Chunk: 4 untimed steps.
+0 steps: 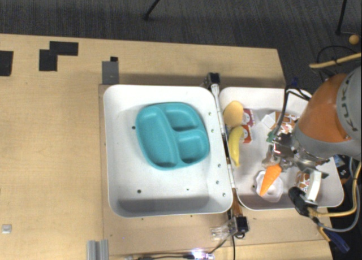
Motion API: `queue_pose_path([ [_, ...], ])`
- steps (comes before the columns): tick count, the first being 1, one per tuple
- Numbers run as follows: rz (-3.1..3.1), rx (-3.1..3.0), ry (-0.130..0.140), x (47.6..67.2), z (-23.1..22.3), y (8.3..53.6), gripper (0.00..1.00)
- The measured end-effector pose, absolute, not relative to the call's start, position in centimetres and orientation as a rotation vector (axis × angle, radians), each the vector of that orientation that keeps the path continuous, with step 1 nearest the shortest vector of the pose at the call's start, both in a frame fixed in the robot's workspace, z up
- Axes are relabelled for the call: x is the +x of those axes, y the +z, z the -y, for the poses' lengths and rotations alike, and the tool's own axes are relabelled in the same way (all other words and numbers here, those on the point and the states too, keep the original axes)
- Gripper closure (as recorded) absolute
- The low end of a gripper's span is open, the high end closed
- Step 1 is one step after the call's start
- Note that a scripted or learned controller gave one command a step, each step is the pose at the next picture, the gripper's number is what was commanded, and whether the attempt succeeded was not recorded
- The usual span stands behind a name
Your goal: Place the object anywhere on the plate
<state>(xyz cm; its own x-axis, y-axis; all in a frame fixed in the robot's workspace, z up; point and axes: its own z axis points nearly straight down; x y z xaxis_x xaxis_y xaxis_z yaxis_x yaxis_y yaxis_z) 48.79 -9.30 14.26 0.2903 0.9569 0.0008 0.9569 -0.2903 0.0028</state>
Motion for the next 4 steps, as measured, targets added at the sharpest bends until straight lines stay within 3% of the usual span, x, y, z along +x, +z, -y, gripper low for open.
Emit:
queue_pose_path([
  [1,-1.79,2.585,0.008,49.9,-2.1,18.5,1.0],
  [2,-1.47,2.778,0.002,51.4,-9.8,22.7,1.0],
  [3,-1.126,2.935,0.001,54.6,-15.0,25.3,1.0],
  [4,-0.801,3.041,0.002,55.5,-21.2,26.7,1.0],
])
